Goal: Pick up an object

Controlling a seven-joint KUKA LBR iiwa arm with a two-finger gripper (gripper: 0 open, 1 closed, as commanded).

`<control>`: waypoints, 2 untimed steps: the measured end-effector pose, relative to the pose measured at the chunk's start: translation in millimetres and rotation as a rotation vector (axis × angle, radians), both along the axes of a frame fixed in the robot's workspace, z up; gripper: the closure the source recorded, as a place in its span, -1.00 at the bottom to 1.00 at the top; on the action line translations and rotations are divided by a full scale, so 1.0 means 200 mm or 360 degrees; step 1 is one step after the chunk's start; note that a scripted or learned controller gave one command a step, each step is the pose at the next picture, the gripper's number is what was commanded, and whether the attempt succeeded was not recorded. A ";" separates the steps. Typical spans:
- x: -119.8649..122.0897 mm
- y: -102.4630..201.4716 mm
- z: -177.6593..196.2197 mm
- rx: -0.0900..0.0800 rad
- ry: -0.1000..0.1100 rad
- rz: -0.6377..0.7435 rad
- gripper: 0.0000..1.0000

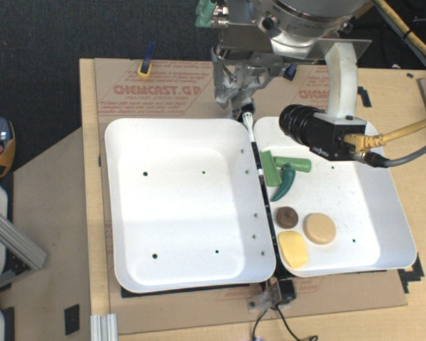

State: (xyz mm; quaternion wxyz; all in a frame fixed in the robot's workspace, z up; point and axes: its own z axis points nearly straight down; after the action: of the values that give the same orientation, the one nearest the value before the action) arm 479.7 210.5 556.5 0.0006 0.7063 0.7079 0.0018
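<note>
My gripper (241, 111) hangs over the far end of the seam between the two bins, above their back rims. I see nothing held in it. In the right bin (383, 212) lie a light green bar (270, 168), a green cylinder (295, 165) and a dark teal curved piece (286, 184), bunched together near the left wall. Closer to the front sit a brown round disc (287, 217), a tan round piece (319, 229) and a yellow block (294, 249). All of these objects lie well in front of the gripper.
The left bin (117, 190) stands beside the right one on a cardboard sheet (163, 84). A small yellow and blue clip (146, 65) sits on the cardboard at the back left. A metal rail (11, 236) lies off the bench at the left.
</note>
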 end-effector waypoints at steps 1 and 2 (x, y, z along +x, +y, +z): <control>0.00 0.00 0.05 0.0002 -0.0004 0.0000 1.00; 0.00 0.01 0.11 0.0004 -0.0009 0.0001 1.00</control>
State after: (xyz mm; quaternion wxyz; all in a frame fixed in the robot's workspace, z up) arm 480.3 211.6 577.5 0.0017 0.7061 0.7081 0.0046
